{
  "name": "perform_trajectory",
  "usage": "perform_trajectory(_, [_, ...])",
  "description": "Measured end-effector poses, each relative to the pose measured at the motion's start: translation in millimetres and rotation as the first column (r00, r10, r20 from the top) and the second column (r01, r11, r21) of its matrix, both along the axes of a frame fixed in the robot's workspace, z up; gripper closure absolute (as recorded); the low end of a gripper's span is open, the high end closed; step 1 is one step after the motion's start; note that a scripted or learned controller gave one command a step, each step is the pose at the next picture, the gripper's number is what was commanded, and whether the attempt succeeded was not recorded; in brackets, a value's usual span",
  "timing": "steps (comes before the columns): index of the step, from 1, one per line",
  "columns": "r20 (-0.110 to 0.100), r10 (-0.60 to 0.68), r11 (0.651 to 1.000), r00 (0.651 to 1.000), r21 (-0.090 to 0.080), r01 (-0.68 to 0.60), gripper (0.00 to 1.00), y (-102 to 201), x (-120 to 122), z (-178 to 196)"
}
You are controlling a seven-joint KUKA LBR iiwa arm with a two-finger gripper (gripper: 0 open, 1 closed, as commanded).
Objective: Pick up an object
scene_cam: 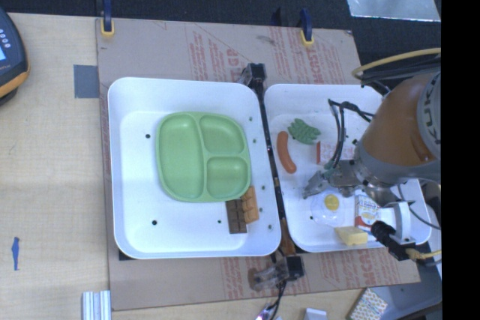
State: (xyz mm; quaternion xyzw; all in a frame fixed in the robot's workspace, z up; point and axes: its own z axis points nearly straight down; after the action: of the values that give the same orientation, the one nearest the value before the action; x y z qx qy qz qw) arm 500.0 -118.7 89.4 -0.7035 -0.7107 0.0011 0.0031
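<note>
My gripper [318, 184] hangs low in the right bin [300, 239], near its middle. It sits just above and to the left of a fried egg toy [330, 203] with a yellow yolk. An orange-red sausage [286, 151] lies to the gripper's upper left. A green leafy piece [304, 131] lies beyond the sausage. A yellow cheese wedge [351, 237] rests near the bin's front edge. A white and red packet [365, 208] lies partly under the arm. Nothing shows as held.
The left bin [127, 161] holds a green divided plate [202, 156] and a brown waffle-like bar [243, 210] at its front right. A thin red stick [318, 152] lies beside the cables. The arm's grey body [397, 135] covers the right bin's right side.
</note>
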Motion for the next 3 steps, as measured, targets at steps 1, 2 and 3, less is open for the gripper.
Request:
perform_trajectory(1, [0.011, -0.006, 1.000, 1.000, -0.007, 0.006, 0.00, -44.9, 54.1, 101.7])
perform_trajectory(2, [0.005, -0.001, 1.000, 1.000, -0.003, 0.001, 0.00, 7.8, 92.9, 63.3])
perform_trajectory(3, [0.006, -0.006, 1.000, 1.000, -0.006, 0.006, 0.00, -16.4, 96.8, 2.2])
